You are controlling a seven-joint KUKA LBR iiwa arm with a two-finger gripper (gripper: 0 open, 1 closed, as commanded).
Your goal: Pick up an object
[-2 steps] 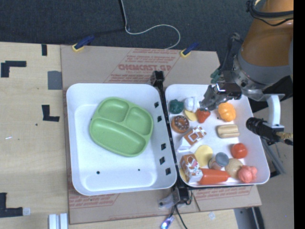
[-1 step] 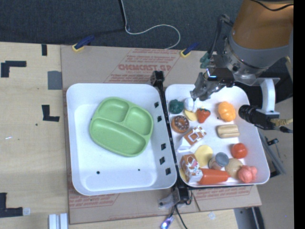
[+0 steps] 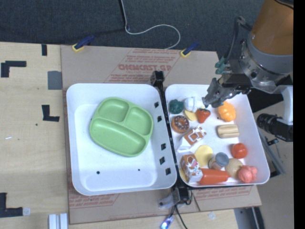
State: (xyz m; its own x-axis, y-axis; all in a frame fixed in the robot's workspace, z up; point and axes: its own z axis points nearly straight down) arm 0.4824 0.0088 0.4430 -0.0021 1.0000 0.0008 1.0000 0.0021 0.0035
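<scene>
The right white bin (image 3: 255,128) holds several toy foods. Among them are a red strawberry (image 3: 203,114), an orange pepper (image 3: 227,111), a brown donut (image 3: 180,123), a tan block (image 3: 228,130) and a red tomato (image 3: 239,150). My gripper (image 3: 211,99) hangs over the bin's far part, just above and beside the strawberry, left of the orange pepper. I see nothing lifted clear of the bin.
A green divided plate (image 3: 121,126) lies in the left bin (image 3: 81,175). Along the right bin's near edge lie an orange carrot (image 3: 213,176), a pink piece (image 3: 247,173) and a printed packet (image 3: 189,166). A dark green piece (image 3: 176,106) and a white piece (image 3: 189,102) sit near the divider.
</scene>
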